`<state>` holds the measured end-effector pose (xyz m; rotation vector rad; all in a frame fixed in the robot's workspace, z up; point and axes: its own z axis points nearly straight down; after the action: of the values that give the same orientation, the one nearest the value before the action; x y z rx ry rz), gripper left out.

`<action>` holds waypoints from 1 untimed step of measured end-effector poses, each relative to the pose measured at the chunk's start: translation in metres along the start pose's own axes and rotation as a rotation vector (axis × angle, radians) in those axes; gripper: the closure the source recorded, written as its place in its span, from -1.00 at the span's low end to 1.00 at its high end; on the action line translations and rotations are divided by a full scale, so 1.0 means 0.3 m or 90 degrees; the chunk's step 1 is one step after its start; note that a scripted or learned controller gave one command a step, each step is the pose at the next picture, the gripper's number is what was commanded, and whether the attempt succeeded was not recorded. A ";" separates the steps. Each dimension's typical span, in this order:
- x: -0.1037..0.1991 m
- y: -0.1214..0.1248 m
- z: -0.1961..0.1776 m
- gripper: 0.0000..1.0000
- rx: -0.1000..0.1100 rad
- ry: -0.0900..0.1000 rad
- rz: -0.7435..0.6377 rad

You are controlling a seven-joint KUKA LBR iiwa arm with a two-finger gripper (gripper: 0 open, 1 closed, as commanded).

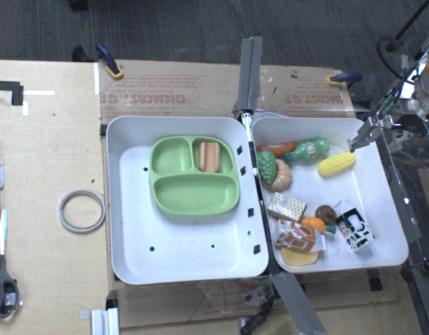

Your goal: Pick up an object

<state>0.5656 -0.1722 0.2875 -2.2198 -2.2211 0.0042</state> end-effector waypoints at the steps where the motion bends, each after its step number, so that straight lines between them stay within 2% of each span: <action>1: 0.121 -0.295 0.446 -1.00 0.001 0.001 0.021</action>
<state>0.4768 -0.1361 0.1539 -2.2542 -2.1832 0.0037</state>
